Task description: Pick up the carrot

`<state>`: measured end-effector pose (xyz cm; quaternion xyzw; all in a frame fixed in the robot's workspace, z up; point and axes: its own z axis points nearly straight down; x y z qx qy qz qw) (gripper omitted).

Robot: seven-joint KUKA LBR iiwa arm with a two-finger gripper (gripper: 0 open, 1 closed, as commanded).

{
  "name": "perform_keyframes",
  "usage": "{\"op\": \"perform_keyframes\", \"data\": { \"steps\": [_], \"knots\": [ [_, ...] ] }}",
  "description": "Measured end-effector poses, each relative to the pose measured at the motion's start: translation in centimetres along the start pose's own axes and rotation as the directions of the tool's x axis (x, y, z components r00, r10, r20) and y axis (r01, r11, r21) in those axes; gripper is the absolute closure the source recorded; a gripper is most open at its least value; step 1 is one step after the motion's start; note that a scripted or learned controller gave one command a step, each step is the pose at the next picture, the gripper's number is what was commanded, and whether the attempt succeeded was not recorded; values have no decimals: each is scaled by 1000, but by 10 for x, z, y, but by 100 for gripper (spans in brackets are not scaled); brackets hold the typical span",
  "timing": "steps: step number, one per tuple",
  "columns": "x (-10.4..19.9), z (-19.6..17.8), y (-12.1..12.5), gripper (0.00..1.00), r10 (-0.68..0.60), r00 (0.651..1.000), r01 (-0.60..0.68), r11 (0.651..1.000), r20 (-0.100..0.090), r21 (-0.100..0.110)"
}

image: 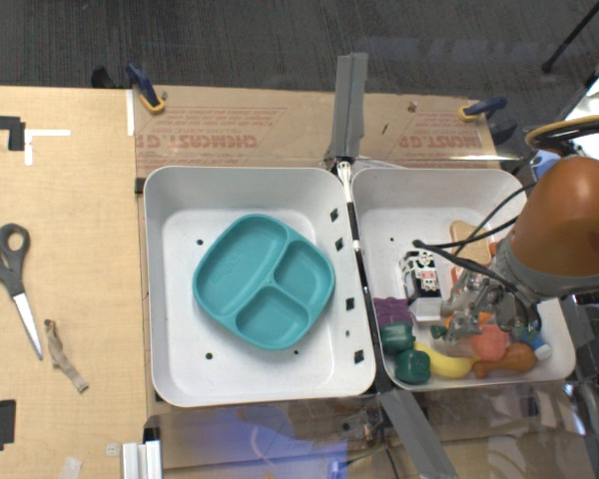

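The carrot (512,359) is an orange piece lying near the front right corner of the right bin (379,203), partly tucked under other toys. My gripper (466,314) hangs low over the toy pile, just left of and behind the carrot, with the arm's orange band (569,218) above it. A pinkish-red toy (491,342) sits between the gripper and the carrot. Nothing shows between the gripper's tips.
A yellow banana (449,365), two green toys (411,366), a purple piece (389,311) and a black-and-white item (421,273) crowd the right bin's front. The left bin (165,267) holds a teal divided plate (266,281). Scissors (12,272) lie on the bench at left.
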<state>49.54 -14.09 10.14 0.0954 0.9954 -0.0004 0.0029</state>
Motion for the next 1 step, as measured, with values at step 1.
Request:
{"op": "perform_keyframes", "data": {
  "steps": [1],
  "knots": [
    [38, -90, 112, 100, -122, 992, 122, 992, -4, -2]
  ]
}}
